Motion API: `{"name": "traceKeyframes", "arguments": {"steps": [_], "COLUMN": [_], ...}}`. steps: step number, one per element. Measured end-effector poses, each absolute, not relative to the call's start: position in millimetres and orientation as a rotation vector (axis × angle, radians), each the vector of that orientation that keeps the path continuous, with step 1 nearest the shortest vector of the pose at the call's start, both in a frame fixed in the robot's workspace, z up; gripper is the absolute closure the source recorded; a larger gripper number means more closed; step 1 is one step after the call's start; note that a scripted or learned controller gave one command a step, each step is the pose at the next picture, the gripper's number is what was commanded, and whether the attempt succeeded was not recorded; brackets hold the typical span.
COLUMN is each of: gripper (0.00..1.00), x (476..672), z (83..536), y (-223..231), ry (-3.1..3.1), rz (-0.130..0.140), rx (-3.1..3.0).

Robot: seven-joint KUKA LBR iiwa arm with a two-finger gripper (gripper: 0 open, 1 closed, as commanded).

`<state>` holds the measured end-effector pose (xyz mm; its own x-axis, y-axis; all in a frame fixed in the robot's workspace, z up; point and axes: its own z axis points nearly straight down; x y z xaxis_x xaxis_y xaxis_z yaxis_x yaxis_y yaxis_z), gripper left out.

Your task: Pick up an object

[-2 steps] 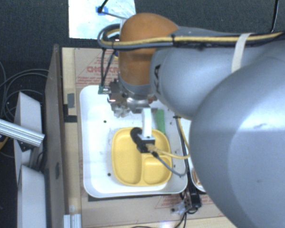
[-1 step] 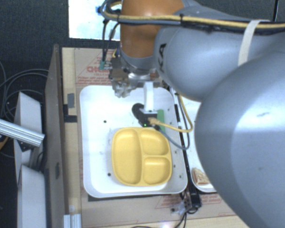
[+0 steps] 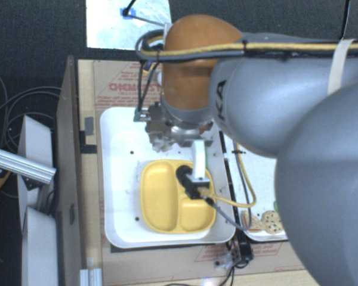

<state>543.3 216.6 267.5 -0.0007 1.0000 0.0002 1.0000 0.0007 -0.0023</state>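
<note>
i am hanging over the left bin [image 3: 116, 159], my gripper [image 3: 163, 140] pointing down just past the far edge of the yellow divided dish [image 3: 164, 198]. whether my grip is spread or closed i cannot tell from this slant, because my own wrist and the orange band [image 3: 194, 46] above it cover the tip, and i see nothing held in it. the dish lies flat in the near half of the left bin, close to the bin's near rim and toward its right wall. it has a long compartment on the view's left side and a smaller one at its lower right. i cannot tell whether my gripper touches the dish's far rim or stands just clear of it. the bin floor to the left of the dish is bare white with two small dark specks [image 3: 132, 154] on it. my grey arm [image 3: 286, 100] sweeps in from the right and hides most of the right bin [image 3: 258, 180], where a strip of white floor shows. at that bin's near edge lies a round pale speckled thing [image 3: 272, 220], well apart from me. both bins sit on brown cardboard [image 3: 116, 82] with red print. a silvery bar [image 3: 21, 162] lies off the bench to the left, and a pale crinkled sheet [image 3: 128, 14] lies beyond the cardboard.
</note>
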Motion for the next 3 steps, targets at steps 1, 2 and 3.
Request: {"name": "traceKeyframes", "arguments": {"steps": [1,2,3], "gripper": [1.00,1.00,1.00], "x": [571.1,582.0,549.3], "z": [261.6,264.0,253.3], "y": [231.5,230.7,229.7], "ry": [-2.228,-2.228,-2.227], "rz": [-0.004,-0.004,0.004], "rx": [-2.218,-2.218,-2.216]}}
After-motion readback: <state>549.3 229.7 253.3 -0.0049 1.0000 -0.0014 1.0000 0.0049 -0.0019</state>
